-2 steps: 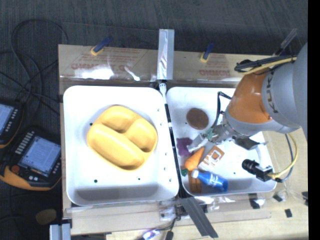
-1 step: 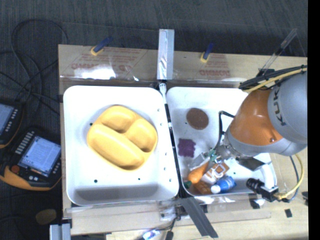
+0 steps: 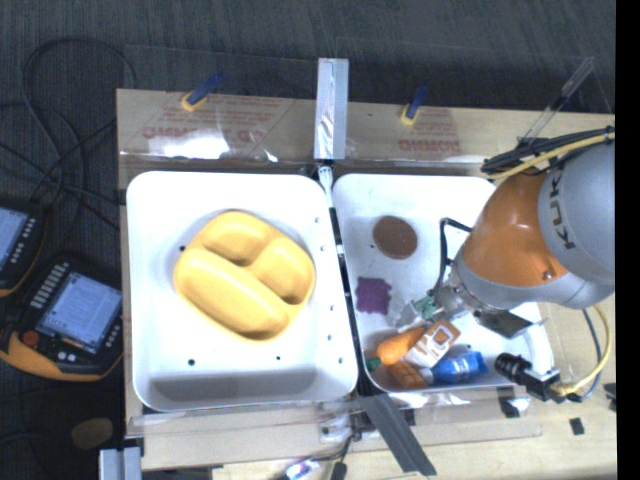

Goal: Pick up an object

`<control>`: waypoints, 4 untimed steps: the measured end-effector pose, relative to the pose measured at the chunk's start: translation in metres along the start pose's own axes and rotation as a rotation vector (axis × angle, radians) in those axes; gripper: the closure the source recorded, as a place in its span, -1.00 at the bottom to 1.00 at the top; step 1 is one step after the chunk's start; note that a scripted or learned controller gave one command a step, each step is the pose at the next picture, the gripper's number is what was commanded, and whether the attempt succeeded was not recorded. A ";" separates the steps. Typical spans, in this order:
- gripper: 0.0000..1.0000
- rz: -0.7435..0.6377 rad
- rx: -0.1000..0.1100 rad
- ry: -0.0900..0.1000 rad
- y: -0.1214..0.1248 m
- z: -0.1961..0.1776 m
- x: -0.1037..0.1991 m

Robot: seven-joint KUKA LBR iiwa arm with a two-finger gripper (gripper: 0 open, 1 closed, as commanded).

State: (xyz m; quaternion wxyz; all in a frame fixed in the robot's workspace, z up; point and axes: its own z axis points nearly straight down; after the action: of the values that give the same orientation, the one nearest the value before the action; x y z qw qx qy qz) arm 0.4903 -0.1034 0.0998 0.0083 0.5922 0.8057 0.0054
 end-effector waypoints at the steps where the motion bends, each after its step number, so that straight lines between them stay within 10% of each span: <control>1: 1.00 -0.088 0.018 0.006 0.058 -0.151 0.043; 2: -1.00 -0.088 0.019 0.006 0.058 -0.151 0.043; 3: -1.00 -0.086 0.021 0.004 0.127 -0.081 0.030; 4: -1.00 0.048 0.021 0.005 0.130 -0.126 0.106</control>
State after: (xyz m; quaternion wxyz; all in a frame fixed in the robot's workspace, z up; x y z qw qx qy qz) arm 0.5806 0.0367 0.2279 -0.0001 0.6113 0.7914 -0.0016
